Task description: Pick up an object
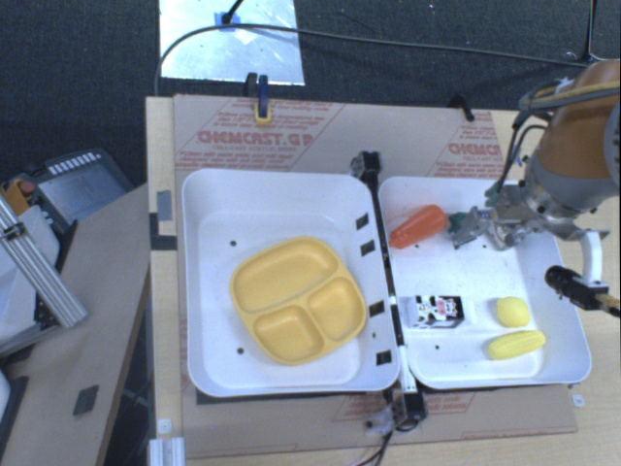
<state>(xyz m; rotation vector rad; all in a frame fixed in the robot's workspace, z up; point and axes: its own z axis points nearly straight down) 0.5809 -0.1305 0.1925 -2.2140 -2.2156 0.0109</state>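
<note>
Two bins: white, side by side on the bench [165, 260].
Left bin [209, 212]: holds a yellow divided plate [294, 299].
Right bin [563, 357]: holds an orange carrot [417, 226] at its upper left, a small black-and-white carton [439, 310], a yellow lemon [512, 311] and a yellow corn piece [515, 344] at lower right.
Tool [468, 229]: low in the right bin, just beside the carrot's right end; released or clenched, one cannot tell.

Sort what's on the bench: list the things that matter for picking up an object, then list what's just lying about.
For the job:
- gripper
- orange carrot, right beside the gripper
- lemon
- corn cob
- small black-and-white carton
- right bin holding these

Lying about:
- yellow divided tray in the left bin
- yellow clamp
</note>
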